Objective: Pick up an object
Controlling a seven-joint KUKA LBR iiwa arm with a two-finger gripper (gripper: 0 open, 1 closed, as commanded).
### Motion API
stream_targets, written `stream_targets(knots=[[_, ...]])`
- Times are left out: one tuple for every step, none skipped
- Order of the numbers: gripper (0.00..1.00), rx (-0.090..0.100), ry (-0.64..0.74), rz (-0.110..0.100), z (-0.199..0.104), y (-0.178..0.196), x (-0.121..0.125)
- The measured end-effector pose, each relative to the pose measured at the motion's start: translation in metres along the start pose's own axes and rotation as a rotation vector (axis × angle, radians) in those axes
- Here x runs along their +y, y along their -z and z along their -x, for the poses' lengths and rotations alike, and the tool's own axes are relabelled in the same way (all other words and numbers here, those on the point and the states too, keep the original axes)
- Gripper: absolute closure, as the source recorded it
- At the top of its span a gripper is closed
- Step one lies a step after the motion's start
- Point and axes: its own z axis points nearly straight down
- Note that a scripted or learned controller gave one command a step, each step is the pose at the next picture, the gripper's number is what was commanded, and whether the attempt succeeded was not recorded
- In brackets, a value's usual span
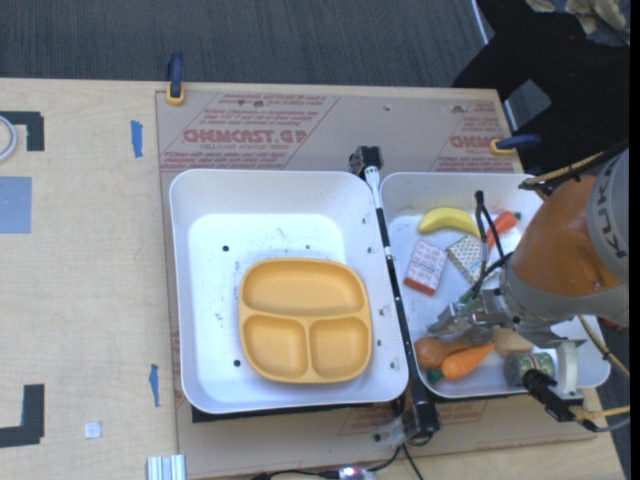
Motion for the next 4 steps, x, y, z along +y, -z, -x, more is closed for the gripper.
stream_targets(knots=[[1.00, -0.001, 0.000, 0.004, 0.000, 0.010, 0.001], [1.00, 0.000, 0.002, 0.000, -0.060, 0.099, 0.000], [1.00, -0.001, 0.004, 0.003, -0.060, 0.109, 0.002], [1.00, 0.000, 0.003, 0.001, -0.128, 0.122, 0.001]])
